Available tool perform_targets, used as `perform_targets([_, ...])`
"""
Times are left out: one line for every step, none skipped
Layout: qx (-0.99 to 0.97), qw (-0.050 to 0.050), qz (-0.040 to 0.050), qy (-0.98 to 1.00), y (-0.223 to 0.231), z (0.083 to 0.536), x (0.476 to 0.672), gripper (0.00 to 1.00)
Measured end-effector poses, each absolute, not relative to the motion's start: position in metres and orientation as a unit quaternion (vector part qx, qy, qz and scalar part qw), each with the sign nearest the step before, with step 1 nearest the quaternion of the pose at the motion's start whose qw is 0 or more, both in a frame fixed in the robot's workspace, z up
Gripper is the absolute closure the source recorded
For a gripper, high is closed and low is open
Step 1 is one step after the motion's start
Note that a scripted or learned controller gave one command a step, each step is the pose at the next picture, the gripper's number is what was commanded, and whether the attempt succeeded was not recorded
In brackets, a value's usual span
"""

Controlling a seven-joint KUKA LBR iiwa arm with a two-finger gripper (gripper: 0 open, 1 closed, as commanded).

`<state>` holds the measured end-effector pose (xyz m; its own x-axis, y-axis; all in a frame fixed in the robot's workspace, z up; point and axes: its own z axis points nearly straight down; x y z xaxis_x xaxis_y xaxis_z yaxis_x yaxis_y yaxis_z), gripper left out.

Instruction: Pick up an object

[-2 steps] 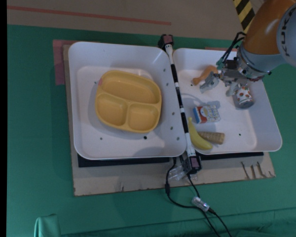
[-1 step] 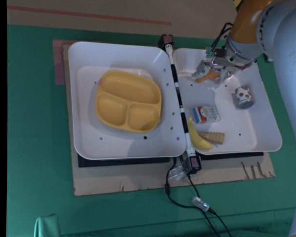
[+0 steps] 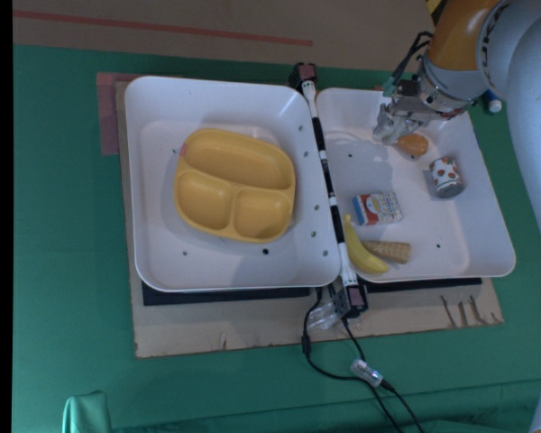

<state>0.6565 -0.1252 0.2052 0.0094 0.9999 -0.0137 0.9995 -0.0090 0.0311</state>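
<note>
Closest to my camera, a small silver connector (image 3: 366, 373) lies on the green bench cover (image 3: 63, 242), with black cables (image 3: 329, 354) running from it up to the strip between the bins. From there I go by size. I see the grey arm (image 3: 523, 70) with its orange band coming in from the right, bent over the far part of the right bin (image 3: 487, 251). Next is the left bin (image 3: 162, 269), which holds a yellow divided tray (image 3: 236, 184) with three compartments, lying flat near the middle. Both bins sit on a sheet of brown cardboard (image 3: 225, 327).

Smaller things are all in the right bin. I see a banana (image 3: 362, 250) near the front left corner, touching a ridged tan cone-shaped item (image 3: 389, 250) just beside it. A little blue and white carton (image 3: 377, 208) lies near the middle. A small can with red dots (image 3: 447, 176) lies on its side toward the right wall. An orange rounded item (image 3: 415, 144) rests at the far end, just beside the gripper (image 3: 389, 132).

My gripper is low over the bin floor next to that orange item, and I cannot tell from this angle how its jaws stand; nothing visibly sits between them.
</note>
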Motion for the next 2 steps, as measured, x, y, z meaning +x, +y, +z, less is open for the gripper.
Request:
perform_targets([0.708, 0.005, 0.0050, 0.706, -0.0226, 0.2860, 0.6442, 1.00])
perform_targets([0.708, 0.005, 0.0047, 0.706, -0.0230, 0.2858, 0.6442, 0.00])
